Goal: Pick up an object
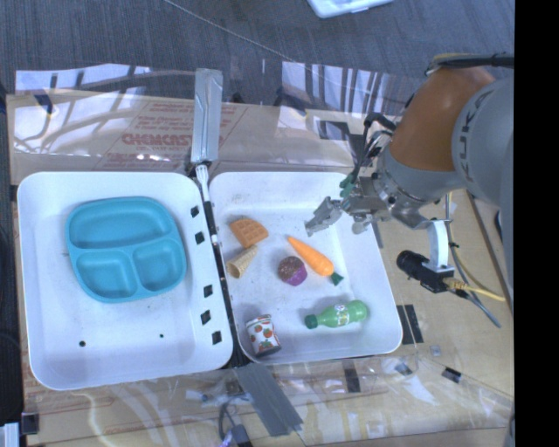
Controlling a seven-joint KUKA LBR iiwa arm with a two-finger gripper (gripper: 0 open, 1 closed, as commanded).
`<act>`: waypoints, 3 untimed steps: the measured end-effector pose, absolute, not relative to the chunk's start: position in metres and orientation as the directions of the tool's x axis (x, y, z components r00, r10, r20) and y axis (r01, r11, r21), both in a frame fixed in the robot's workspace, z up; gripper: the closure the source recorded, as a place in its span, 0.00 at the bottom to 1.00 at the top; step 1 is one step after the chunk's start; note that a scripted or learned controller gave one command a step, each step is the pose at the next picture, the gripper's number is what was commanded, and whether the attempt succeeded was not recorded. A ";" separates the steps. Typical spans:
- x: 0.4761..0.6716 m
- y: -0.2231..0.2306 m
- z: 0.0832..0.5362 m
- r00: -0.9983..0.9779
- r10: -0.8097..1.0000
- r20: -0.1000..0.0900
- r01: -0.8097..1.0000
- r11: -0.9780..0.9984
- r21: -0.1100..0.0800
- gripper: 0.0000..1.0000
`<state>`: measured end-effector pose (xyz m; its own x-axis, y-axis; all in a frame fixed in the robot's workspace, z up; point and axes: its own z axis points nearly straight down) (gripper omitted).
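While the tool [336,216] hangs open and empty over the right bin [384,288], the carrot [312,256] lies just below it. Probably light, stiff, slick plastic; grip mid-body across the taper.

The arm [454,131] ran off the right side, so its upper links were out of sight. The tool [336,214] was small and blurred; whether its fingers stood apart could not be told. A white object [349,5] was cut by the top edge. The can [262,335] bore a label too small to read. Glare on the clear sheeting [175,83] hid part of the red print on the cardboard [157,135]. The counter [454,384] ran past the bottom edge.
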<state>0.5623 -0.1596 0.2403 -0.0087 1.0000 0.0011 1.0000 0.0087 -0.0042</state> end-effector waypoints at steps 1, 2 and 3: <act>0.545 -0.189 0.129 -0.006 1.000 -0.002 1.000 0.006 0.010 0.00; 0.599 -0.208 0.092 -0.010 1.000 0.000 1.000 0.010 -0.001 0.00; 0.600 -0.207 0.102 -0.015 1.000 0.001 1.000 0.015 -0.001 1.00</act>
<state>0.5999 -0.2068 0.1023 -0.0151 0.9999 0.0015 0.9999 0.0151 -0.0013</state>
